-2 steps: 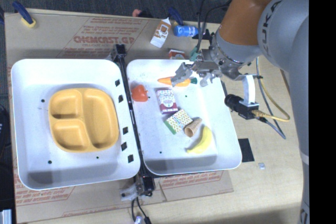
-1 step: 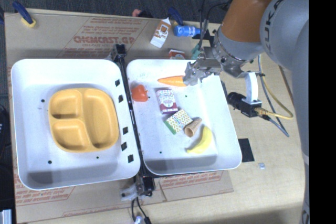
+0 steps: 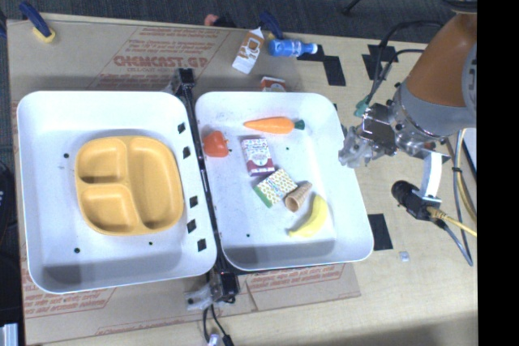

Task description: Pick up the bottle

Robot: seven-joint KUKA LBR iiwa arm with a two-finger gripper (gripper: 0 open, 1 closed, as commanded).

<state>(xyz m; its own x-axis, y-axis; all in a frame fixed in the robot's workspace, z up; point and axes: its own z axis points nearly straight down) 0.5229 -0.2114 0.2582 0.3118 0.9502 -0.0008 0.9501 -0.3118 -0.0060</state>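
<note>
cardboard sheet (image 3: 122, 65) | red print "CHEMCAST GP" legible | smaller lines + pkg labels unreadable

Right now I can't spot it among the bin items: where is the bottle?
The blue bottle lies on the bench outside both bins, just beyond the right bin's far rim, beside a small carton.

Smooth white plastic bins (image 3: 49, 251); matt yellow plastic tray (image 3: 130, 182); printed brown cardboard (image 3: 162, 53); glossy blue plastic bottle (image 3: 288, 49).
</note>
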